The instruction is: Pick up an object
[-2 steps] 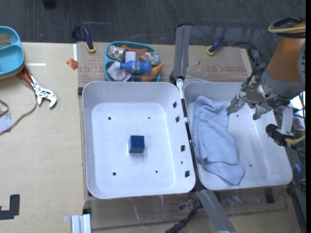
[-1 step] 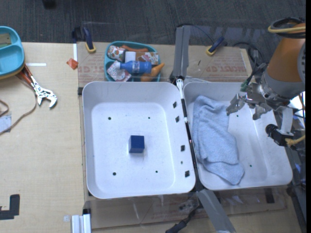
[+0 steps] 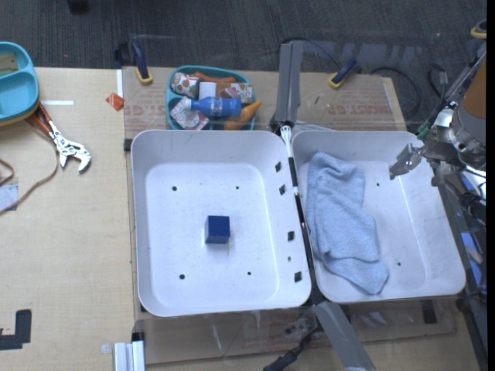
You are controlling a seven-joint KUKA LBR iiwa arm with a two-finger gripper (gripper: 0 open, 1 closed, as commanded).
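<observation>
Over the right edge of the right-hand shallow white plastic bin [image 3: 433, 207], the grey two-finger gripper [image 3: 421, 165] hangs with its dark fingers spread apart and nothing between them. Just to its left in the camera view, inside the same bin, lies a crumpled pale blue-grey cloth towel [image 3: 344, 222], its long axis running from the bin's far left corner toward the near wall. The left-hand shallow white plastic bin [image 3: 155, 199] holds a small dark blue cube [image 3: 218, 229], resting near the bin's middle, well apart from the gripper and across the divide between the two bins. Of the two candidates for picking, the towel is judged the nearer: a short reach leftward and downward would meet it, whereas the cube calls for travel across the whole right bin. Both bins stand on the pale wooden counter [image 3: 62, 253].
</observation>
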